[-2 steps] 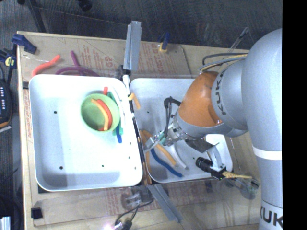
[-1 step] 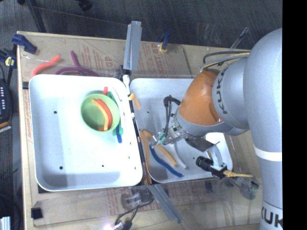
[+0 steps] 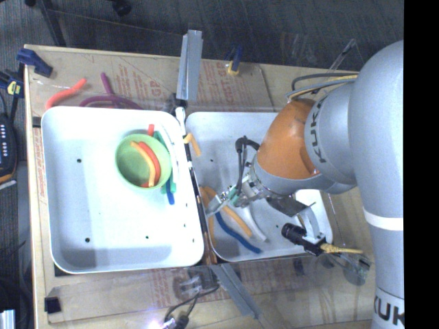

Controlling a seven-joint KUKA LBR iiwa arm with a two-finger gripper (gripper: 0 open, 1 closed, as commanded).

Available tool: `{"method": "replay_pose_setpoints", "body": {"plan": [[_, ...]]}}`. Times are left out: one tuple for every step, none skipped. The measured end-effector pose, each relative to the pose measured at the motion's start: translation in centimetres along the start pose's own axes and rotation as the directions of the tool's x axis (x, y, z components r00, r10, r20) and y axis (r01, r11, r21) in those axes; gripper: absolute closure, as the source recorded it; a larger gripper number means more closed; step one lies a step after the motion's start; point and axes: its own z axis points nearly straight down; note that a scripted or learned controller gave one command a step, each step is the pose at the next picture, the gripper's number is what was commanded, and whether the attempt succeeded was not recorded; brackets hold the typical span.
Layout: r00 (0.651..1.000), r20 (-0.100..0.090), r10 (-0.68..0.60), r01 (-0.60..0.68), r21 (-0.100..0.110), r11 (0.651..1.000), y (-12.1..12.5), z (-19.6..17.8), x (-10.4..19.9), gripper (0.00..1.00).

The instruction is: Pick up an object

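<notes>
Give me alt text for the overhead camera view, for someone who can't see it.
A grey robot arm with an orange band reaches from the right into the right bin, its gripper low over orange and blue tools near the bin's left wall. The left bin holds a green bowl with an orange strip inside.

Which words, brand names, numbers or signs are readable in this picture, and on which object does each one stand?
"KU": dark letters on the grey arm beside its orange band; the rest of the word is hidden.
"KU": dark letters low on the arm's grey body, cut off at the picture's bottom edge.
Faint reddish print on the bench board behind the bins: too blurred to read.
</notes>
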Motion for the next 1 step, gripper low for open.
{"method": "replay_pose_setpoints", "body": {"plan": [[0.998,0.009,0.068,-0.067,-0.015,0.998,-2.80,1.83,0.68,0.00]]}}
